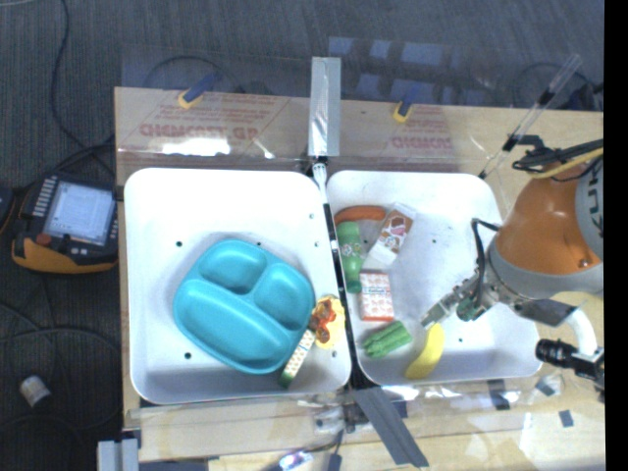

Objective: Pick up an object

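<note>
gripper (pixel 444 310) low in right bin (pixel 461 186), just above banana (pixel 424 353); jaws' opening cannot tell, nothing seen held. green pepper (pixel 387 340) beside banana. blue divided tray (pixel 247 302) in left bin (pixel 157 263).

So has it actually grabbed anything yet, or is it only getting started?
Nothing looks picked up yet. The gripper is low in the right bin, just above the banana, with nothing visibly between its fingers. The banana, the green vegetable and the small cartons all lie in that bin. The blue tray sits in the left bin. The grab and lift remain.
</note>
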Action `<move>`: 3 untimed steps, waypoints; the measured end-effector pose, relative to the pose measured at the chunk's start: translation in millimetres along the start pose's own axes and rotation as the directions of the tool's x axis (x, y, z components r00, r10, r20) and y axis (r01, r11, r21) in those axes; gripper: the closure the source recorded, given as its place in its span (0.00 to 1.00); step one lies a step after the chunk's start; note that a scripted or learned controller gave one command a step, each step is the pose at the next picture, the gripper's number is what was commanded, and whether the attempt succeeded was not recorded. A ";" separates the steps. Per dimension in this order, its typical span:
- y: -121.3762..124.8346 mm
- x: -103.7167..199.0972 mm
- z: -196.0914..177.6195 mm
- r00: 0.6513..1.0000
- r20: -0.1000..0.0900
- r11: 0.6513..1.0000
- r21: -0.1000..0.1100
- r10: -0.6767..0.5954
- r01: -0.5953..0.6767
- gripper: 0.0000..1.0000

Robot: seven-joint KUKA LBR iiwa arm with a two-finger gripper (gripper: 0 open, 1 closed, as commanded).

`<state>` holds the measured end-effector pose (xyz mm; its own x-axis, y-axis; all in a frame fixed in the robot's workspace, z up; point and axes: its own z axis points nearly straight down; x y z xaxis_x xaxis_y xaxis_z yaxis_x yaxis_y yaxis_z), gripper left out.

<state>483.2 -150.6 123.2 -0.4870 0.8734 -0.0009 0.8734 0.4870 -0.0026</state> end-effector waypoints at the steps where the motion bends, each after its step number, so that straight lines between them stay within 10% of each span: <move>1: 26.0 35.2 29.0 0.923 0.006 0.923 -0.018 0.384 -0.383 0.00; 2: 28.9 35.8 28.4 0.969 0.018 0.969 -0.024 0.246 -0.245 0.00; 3: 28.4 36.8 20.5 0.969 0.015 0.969 -0.021 0.246 -0.246 1.00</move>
<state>490.0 -104.7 102.6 -0.2571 0.9662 -0.0166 0.9661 0.2574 0.0185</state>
